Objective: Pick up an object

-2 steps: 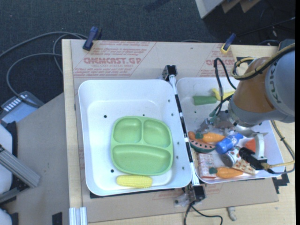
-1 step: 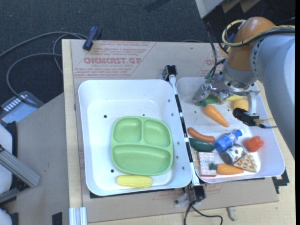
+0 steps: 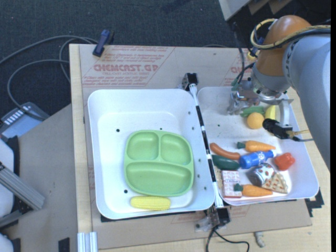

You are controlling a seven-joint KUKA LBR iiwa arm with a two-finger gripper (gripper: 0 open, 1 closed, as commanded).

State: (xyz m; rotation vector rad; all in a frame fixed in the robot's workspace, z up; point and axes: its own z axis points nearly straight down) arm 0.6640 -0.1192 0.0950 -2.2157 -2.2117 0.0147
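Tool (image 3: 240, 103) hangs low over the far end of the right bin (image 3: 310, 185); I cannot tell its state. Nearest pick candidate, the yellow lemon (image 3: 255, 121), lies just beside it, toward the bin's near end.
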